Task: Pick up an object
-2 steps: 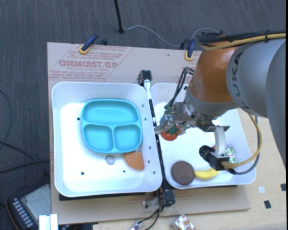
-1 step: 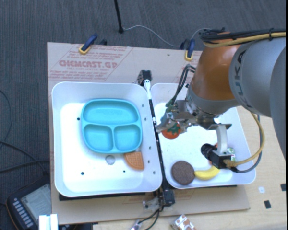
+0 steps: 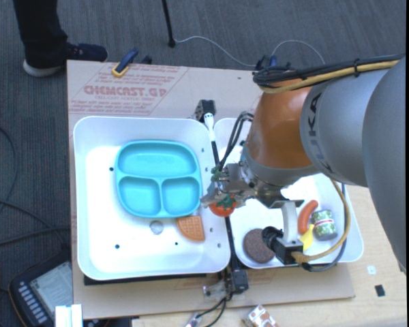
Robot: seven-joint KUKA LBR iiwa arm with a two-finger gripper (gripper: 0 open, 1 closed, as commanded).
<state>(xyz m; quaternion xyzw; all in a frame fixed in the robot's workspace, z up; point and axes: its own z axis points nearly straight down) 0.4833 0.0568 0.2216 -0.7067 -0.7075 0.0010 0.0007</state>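
My gripper (image 3: 221, 197) hangs over the divide between the two white bins, under the orange wrist band. A small red round object (image 3: 223, 208) with a green bit on top sits between its fingertips, above the rims where the bins meet. In the left bin (image 3: 95, 182) lie a light blue divided plate (image 3: 158, 177), an orange waffle-like wedge (image 3: 191, 227) and a small grey piece (image 3: 157, 228). The right bin (image 3: 351, 247) holds a brown round cookie (image 3: 259, 246), a red sausage (image 3: 307, 215) and a green and white item (image 3: 324, 225); the arm hides most of this bin.
The bins rest on a cardboard sheet (image 3: 123, 90) with a blue and yellow tool (image 3: 125, 62) at its far edge. A person's leg and shoe (image 3: 51, 46) stand at the upper left. A keypad device (image 3: 37, 291) lies on the floor at the lower left.
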